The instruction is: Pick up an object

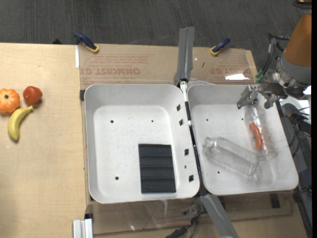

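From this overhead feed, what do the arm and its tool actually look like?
The arm enters at the right edge: an orange band over a grey wrist section. Below it sits the tool, a small metallic grey assembly with dark cables running beside it. No readable markings show at this size.

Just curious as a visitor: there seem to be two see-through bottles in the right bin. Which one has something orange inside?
The clear bottle lying nearest the gripper, along the bin's right side; an orange piece shows inside. The other clear bottle, lying lower left, looks plain.
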Available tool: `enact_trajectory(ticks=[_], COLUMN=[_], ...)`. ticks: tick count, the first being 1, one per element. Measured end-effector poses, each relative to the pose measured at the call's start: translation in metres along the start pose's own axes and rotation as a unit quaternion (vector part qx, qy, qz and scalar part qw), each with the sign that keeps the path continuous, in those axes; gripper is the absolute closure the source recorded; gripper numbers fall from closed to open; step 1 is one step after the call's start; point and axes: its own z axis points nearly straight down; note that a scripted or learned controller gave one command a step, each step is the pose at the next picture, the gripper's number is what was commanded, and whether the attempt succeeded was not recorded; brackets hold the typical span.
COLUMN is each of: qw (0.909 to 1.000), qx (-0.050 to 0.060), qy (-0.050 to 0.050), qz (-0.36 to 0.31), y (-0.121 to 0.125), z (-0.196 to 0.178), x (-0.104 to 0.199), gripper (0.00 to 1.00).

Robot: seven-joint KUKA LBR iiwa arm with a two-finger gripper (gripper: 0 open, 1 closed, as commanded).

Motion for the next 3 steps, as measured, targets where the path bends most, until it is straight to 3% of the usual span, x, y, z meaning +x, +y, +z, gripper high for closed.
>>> enact_trajectory(ticks=[1,2,3], qw=[0.9997,0.9997,0.9998], qx=[0.0,-0.001,-0.002], qy=[0.0,0.001,0.001], qz=[0.023,-0.023,-0.022], y=[-0.032,-0.037,-0.037], z=[0.048,0.153,0.144], x=[-0.055,-0.071,-0.073], gripper=[0.0,0.0,1.0])
